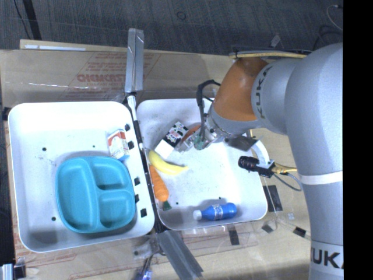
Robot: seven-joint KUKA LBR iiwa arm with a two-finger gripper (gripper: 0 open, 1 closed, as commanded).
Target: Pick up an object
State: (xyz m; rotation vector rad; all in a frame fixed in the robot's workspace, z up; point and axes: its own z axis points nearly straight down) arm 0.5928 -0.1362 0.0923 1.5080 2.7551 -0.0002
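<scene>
you are seeing a divided tray (93,194) lying in the left bin (35,127); in the right bin (245,197), a bottle (217,212) is lying at five o'clock of the banana (166,164).

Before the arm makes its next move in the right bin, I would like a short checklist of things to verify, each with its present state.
1. Gripper is over the right bin: ok, it sits near the bin's upper middle.
2. An object is within reach below the gripper: ok, a black and white box lies just beside it.
3. Finger state: cannot tell, the wrist hides them.
4. An object is held already: cannot tell, nothing is seen between the fingers.
5. Other targets lie apart from the arm: ok, banana, carrot and blue bottle lie free.
6. Left bin stays untouched: ok, the blue tray rests inside.
</scene>
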